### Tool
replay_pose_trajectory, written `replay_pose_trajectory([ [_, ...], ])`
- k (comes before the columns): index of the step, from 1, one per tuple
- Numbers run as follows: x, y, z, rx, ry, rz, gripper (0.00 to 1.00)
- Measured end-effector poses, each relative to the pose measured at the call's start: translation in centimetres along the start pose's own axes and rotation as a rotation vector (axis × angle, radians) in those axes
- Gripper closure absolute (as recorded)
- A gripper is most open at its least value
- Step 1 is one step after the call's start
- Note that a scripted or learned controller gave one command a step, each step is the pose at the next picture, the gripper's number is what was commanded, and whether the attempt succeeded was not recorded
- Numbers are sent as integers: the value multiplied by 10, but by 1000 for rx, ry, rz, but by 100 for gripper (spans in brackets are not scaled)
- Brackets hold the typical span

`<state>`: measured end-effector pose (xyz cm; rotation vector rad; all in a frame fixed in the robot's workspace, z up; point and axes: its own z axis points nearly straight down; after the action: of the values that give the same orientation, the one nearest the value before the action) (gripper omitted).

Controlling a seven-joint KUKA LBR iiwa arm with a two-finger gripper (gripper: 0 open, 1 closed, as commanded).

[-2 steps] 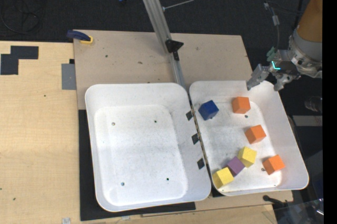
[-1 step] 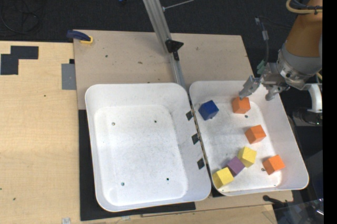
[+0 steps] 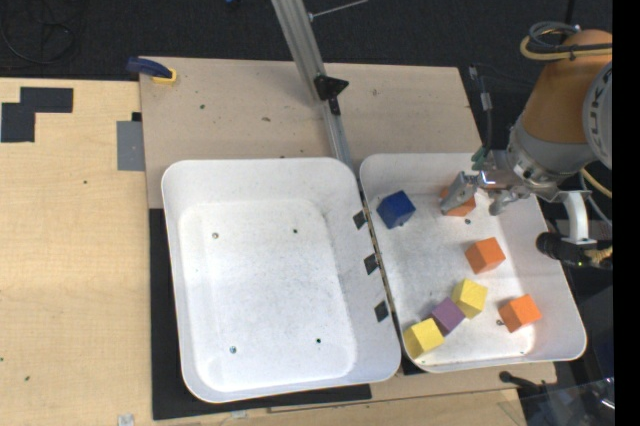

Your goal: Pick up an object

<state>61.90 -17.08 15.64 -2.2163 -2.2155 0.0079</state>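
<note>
Gripper is hanging over the top of the right-hand shallow white bin, fingers spread wide — a small orange block is sitting just behind the left finger, not clamped. Lying loose in that bin: a blue cube, two orange cubes, two yellow cubes and a purple cube wedged between the yellows.

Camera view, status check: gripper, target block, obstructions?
Gripper low in right bin, fingers spread. Orange block by left finger, not gripped. Blue cube apart, left; nothing blocking.
</note>
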Motion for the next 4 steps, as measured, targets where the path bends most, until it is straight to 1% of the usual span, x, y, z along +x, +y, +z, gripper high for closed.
replay_pose_trajectory([
  [1,-5,-3,63,0,0,0,0],
  [2,-6,-2,49,-5,-1,5,100],
  [3,-1,1,-12,-13,-3,-1,100],
  [4,2,5,-56,-12,-3,-1,100],
])
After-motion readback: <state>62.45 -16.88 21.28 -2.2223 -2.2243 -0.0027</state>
